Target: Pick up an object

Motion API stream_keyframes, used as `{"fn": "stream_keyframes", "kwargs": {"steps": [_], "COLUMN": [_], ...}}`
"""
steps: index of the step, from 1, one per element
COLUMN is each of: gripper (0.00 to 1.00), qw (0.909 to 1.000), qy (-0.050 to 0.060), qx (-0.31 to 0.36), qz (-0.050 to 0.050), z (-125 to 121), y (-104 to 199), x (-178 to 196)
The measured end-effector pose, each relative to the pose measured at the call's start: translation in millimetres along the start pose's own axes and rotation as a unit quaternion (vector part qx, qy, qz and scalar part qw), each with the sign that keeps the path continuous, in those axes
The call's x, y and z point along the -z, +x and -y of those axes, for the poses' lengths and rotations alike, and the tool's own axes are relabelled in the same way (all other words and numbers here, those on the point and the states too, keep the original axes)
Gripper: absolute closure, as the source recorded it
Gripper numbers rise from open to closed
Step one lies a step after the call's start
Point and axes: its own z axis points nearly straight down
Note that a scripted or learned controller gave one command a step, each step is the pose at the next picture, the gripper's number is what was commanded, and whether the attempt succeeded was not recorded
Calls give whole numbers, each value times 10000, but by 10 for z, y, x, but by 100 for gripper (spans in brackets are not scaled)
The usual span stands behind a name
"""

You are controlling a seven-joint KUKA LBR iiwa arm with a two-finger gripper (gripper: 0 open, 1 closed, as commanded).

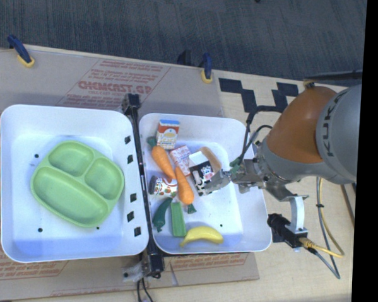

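A: Camera view, quick pass. Two white bins on a cardboard-covered bench. Left bin [10, 188] has a green divided plate [77, 183] lying flat in it. Right bin [251, 236] has the clutter.

B: Where's the arm?

A: Grey arm [316, 132] with the orange band comes in from the right, over the right bin's right wall. Gripper [214, 180] sits low in the middle of the right bin.

B: Jaws?

A: Cannot tell how far apart they are. The tip is small and blurry, and it merges with a black-and-white carton [203, 173]. It's right against that carton, looks like touching, but I can't see the carton between the fingers, so I'm not calling a hold.

B: Rest of the bin?

A: Juice box [168, 133] with an orange top stands at the far wall. Two carrots: one [163, 162] angled below the juice box, the other [184, 186] just beside it, running toward the near side. Small printed can [162, 187] left of the carrots. Pink packet [180, 157] between carrots and carton. Hot dog bun [211, 158] just behind the carton. Green pieces [176, 221] near the lower carrot's end, one dark, one lighter. Banana [202, 235] lies at the near wall, well apart from the gripper.

B: Anything lifted?

A: Everything looks to be resting in the bin.
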Motion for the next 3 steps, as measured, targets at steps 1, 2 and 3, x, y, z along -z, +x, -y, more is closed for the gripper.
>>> {"fn": "stream_keyframes", "kwargs": {"steps": [1,2,3], "gripper": [0,100,100], "qw": [10000,10000,10000], "qy": [-19,-28,-13], "qx": [14,28,-4], "qz": [-7,4,0], "z": [-432,-443,231], "y": [119,114,377], "x": [-865,-761,65]}}
